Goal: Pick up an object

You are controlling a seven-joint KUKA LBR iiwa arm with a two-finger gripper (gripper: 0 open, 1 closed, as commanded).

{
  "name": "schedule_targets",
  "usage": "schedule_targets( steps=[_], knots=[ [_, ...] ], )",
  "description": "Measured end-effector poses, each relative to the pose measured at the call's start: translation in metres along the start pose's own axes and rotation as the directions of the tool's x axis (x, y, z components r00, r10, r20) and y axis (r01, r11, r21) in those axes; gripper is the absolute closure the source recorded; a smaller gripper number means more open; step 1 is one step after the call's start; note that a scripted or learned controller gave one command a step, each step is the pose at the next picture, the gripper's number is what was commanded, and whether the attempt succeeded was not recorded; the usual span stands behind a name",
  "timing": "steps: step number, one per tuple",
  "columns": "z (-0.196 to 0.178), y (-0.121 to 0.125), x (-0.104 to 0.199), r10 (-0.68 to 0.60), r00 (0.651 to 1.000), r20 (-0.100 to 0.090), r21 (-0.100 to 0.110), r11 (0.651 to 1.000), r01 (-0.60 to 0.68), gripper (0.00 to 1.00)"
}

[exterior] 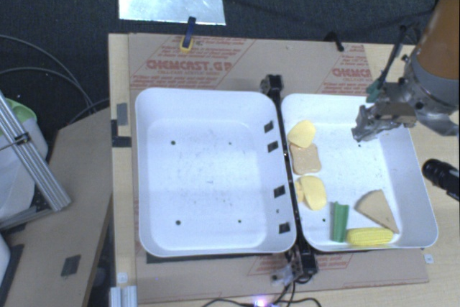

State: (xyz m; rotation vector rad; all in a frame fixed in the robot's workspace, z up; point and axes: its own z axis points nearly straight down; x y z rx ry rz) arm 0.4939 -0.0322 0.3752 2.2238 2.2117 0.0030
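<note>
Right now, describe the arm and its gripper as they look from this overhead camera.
The arm comes in from the right: a thick rounded body with a broad orange band, then a grey metallic wrist section below it. A thin dark cable runs along its left side, near a small teal-green part. The gripper is a compact grey metal assembly with dull, slightly blurred edges.
</note>
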Motion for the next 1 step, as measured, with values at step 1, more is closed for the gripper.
schedule_targets(
  steps=[1],
  knots=[
    [0.0382,-0.0076,0.0398,-0.012,1.000,-0.003,0.005,1.000,0.012,1.00]
  ],
)
